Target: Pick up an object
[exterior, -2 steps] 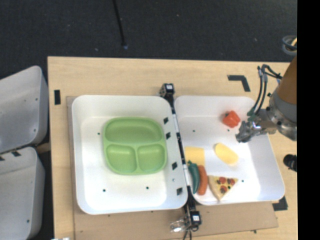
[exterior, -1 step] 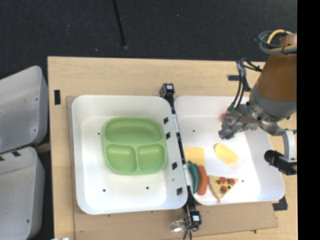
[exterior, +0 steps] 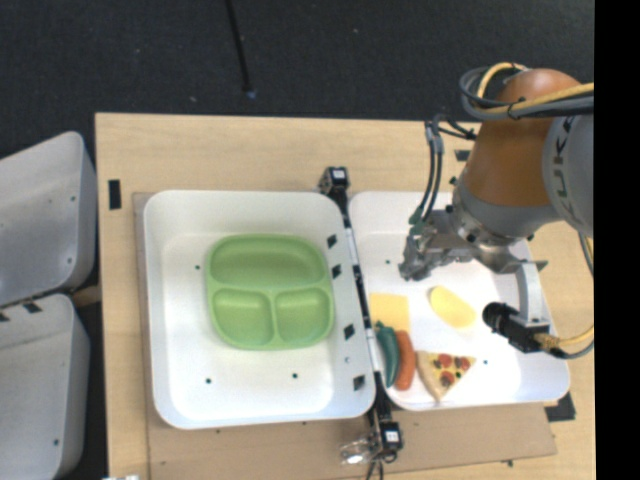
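Camera view, as I log it: gripper [exterior: 418, 260] above right bin [exterior: 520, 383], grip state unreadable. Cheese slice [exterior: 390, 311] just below it; lemon [exterior: 452, 307] right of cheese slice.

Light wood tabletop [exterior: 250, 153] carries two shallow white bins side by side, touching along middle: left bin [exterior: 180, 388], right bin [exterior: 500, 393]. Black clips [exterior: 333, 179] at bins' junction, far and near ends.

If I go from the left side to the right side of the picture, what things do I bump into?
Green plate → carrot → pizza slice in the right bin. The cheese slice, the yellow piece and the gripper overlap these, so I skip them.
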Available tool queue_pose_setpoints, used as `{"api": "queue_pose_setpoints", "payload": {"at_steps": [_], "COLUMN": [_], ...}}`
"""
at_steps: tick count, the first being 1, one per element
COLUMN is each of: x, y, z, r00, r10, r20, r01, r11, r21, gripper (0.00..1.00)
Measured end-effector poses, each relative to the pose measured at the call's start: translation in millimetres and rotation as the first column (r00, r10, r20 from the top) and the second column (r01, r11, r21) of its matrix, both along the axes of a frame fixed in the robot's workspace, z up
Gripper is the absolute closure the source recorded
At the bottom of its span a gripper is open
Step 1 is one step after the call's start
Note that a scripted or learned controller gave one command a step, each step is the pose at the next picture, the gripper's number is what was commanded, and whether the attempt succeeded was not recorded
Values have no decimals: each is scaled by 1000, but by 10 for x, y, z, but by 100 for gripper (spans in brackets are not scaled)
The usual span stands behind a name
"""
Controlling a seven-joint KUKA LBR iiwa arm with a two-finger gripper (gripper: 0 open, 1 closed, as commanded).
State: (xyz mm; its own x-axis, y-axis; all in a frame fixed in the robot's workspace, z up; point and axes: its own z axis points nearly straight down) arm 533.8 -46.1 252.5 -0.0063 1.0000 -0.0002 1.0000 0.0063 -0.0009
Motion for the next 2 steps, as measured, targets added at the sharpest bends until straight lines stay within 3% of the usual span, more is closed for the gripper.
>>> {"api": "queue_pose_setpoints", "payload": {"at_steps": [2], "x": [333], "y": [1103], "z": [-2], "r00": [1000], "r10": [2], "r20": [1], "r01": [-2], "r11": [1000], "r21": [2], "gripper": [100]}}
